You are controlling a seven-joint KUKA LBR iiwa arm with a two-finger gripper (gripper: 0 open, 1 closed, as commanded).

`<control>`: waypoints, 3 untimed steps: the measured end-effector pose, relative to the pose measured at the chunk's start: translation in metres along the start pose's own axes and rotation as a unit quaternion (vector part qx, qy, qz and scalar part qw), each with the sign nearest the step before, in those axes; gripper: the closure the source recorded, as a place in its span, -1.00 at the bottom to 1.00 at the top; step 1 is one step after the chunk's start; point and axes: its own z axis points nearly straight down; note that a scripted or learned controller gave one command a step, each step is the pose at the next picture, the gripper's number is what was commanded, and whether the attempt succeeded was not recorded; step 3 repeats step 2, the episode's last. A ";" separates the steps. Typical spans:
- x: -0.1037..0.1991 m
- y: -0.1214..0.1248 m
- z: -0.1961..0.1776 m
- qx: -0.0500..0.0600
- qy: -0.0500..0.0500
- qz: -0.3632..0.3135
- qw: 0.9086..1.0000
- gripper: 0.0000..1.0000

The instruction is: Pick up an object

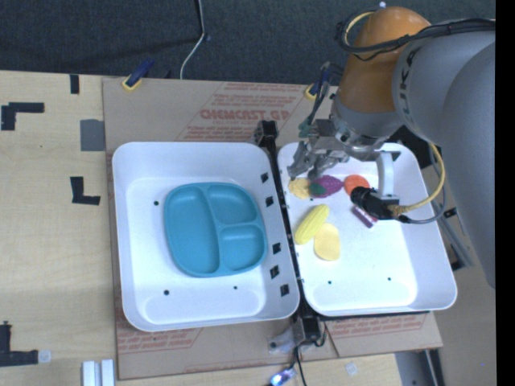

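Observation:
Several toy foods lie in the right bin (402, 296): a purple piece (329, 186), a small yellow piece (299, 188) beside it, an orange-red piece (356, 184), a yellow corn cob (311, 223) and a pale yellow piece (327, 242). My gripper (315, 162) hangs at the bin's far left part, just above the purple and small yellow pieces. Its fingers point down toward them. Nothing visible sits between the fingers.
A blue divided plate (215, 227) lies in the left bin (137, 296). A black clip divider (273, 207) runs between the two bins. A dark connector on a yellow cable (372, 203) hangs over the right bin. The arm's bulk covers the far right.

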 end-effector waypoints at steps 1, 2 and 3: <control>0.059 0.001 0.001 -0.001 0.000 -0.001 1.000 1.00; 0.111 -0.009 -0.011 -0.001 0.000 -0.001 1.000 1.00; 0.111 -0.009 -0.011 -0.001 0.000 -0.001 1.000 1.00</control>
